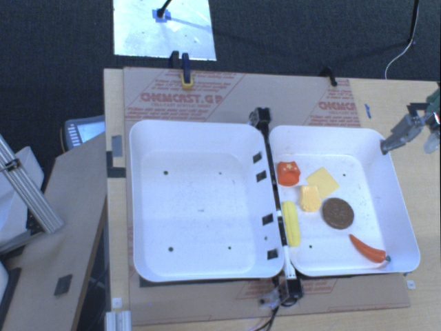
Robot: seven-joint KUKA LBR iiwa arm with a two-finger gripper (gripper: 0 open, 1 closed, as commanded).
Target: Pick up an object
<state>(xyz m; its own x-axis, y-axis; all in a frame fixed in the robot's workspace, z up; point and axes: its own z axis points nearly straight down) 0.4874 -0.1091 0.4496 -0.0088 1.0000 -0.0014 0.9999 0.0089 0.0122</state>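
Note:
The right bin (402, 205) holds several toy foods. An orange-red piece (288, 173) lies near its left wall, with a pale yellow wedge (322, 182) beside it and a small yellow block (310, 198) just below. A brown round disc (338, 213) sits in the middle. A yellow corn-like piece (292, 225) lies along the left wall, and a red chili pepper (367, 249) rests near the front right corner. My gripper (408, 142) hangs open above the bin's back right corner, holding nothing and well away from every object.
The left bin (138, 185) lies beside the right one, joined by a row of black clips (265, 178). Both rest on a cardboard sheet (227, 92). A shiny metal plate (164, 19) lies on the dark floor behind.

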